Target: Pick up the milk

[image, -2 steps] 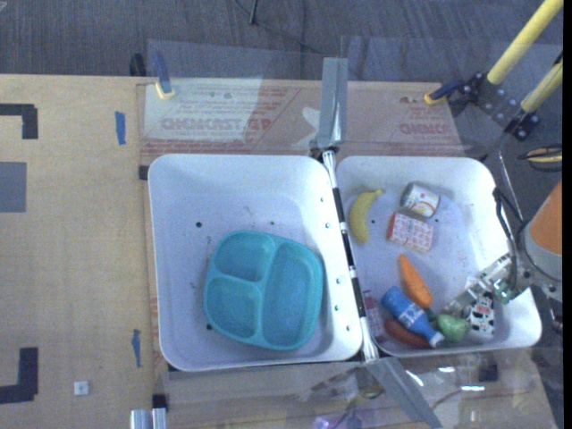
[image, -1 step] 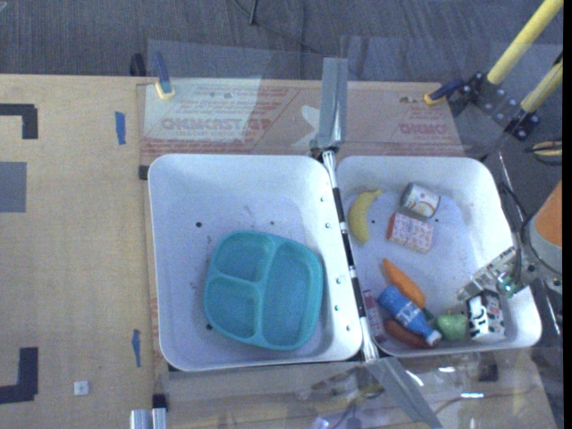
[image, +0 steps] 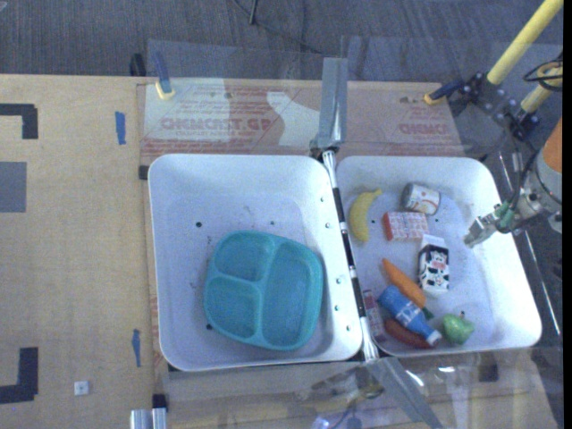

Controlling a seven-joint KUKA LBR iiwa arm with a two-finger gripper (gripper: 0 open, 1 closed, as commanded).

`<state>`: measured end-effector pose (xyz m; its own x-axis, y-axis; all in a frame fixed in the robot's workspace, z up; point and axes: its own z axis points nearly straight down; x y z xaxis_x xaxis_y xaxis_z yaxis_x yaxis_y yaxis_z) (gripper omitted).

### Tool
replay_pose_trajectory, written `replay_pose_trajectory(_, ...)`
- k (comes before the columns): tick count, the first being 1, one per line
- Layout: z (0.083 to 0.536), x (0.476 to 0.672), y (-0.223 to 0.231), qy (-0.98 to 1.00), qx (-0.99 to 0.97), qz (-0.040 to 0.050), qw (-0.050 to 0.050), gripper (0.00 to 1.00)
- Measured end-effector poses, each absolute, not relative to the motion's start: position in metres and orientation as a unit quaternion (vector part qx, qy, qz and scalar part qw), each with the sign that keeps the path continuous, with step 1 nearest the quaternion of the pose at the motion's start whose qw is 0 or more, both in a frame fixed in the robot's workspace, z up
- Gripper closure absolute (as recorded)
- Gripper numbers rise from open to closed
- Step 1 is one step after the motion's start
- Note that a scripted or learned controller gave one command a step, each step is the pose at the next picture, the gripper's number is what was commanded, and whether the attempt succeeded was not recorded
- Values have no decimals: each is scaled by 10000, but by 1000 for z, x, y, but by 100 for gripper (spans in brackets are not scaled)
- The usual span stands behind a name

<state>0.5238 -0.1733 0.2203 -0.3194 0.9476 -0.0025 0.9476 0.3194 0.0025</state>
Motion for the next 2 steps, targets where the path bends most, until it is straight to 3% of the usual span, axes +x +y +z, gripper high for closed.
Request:
replay_pose_trajectory(1, 220, 524, -173, 8123, 5832, 3, 16, 0)
replay_pose_trajectory(2, 98, 529, -135, 8131, 5822, 7, 22, 0)
